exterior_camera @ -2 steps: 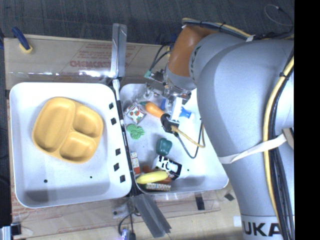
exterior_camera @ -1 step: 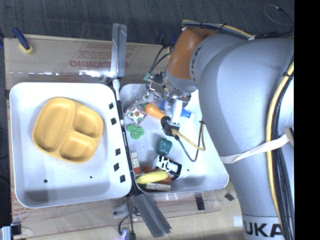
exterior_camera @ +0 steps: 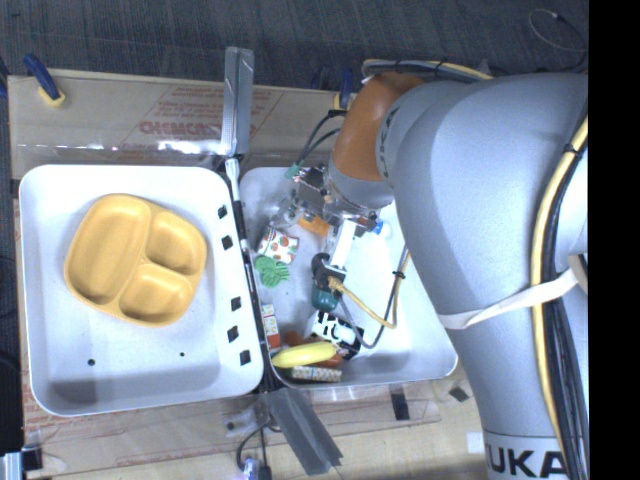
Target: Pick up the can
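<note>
You're looking at the arm reaching in from the right of the frame and covering most of the right bin. Its orange band is sitting at upper centre, and the gripper is hanging just below it, over the upper part of that bin's clutter. You can't tell whether it's released or clenched; nothing is visibly held.

The can is hard to pick out. You're probably seeing it as the black-and-white thing lying low in the right bin, just above the banana, well below the gripper. A green item and a red-dotted card are lying near the bin's left wall, and a yellow cable is looping past the can.

The left bin is holding a yellow divided tray, sitting toward its upper left.
</note>
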You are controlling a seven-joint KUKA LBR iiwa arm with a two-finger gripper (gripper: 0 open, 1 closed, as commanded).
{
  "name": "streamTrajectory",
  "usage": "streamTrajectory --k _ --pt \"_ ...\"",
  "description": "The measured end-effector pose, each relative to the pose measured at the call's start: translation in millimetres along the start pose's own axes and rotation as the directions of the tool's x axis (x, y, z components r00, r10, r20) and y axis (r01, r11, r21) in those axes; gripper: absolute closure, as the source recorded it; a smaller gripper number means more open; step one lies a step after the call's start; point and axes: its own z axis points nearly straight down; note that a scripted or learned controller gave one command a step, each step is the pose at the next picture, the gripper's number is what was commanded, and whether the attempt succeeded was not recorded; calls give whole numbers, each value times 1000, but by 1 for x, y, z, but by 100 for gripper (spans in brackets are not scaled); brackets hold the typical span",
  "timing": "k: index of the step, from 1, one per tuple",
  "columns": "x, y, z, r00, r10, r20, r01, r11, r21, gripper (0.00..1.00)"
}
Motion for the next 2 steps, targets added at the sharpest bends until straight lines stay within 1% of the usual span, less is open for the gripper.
streamTrajectory --k 1,2 --pt "7 -20 -99 996 91 0 -91 996 -1 0" --pt "57 -93 -98 958 287 2 -287 958 2 0"
